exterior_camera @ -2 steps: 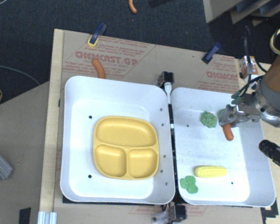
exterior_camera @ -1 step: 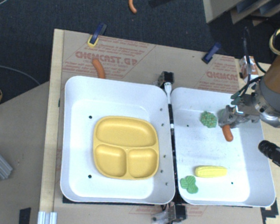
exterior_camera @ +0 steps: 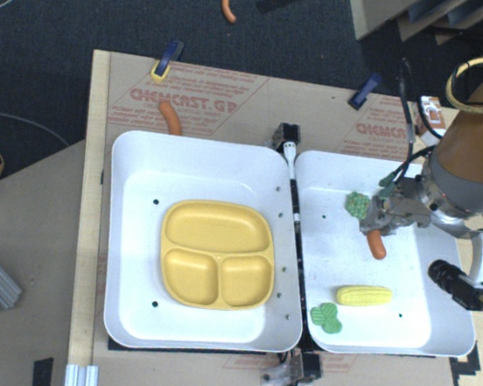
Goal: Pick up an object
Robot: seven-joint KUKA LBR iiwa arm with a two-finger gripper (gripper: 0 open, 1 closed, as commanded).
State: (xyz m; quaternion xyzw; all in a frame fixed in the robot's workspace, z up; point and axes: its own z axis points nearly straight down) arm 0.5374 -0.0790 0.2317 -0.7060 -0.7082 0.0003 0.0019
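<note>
The right bin [exterior_camera: 435, 332] holds several toy foods. A green broccoli piece [exterior_camera: 358, 203] lies near its far left side, and a small orange sausage [exterior_camera: 378, 244] sits just in front of it. A yellow corn cob [exterior_camera: 364, 296] lies nearer the front, with a green leafy piece [exterior_camera: 325, 317] at the front left corner. My gripper [exterior_camera: 379, 218] hangs low over the bin, right beside the broccoli and directly above the sausage's upper end. The wrist hides how it meets either one.
A yellow divided plate [exterior_camera: 216, 253] lies in the left bin [exterior_camera: 138, 174]. Another orange sausage [exterior_camera: 171, 118] rests on the bench behind that bin. Blue clamps [exterior_camera: 165, 59] [exterior_camera: 363, 92] grip the bench's far edge. The arm's grey and orange body [exterior_camera: 482, 140] looms over the right bin's far right.
</note>
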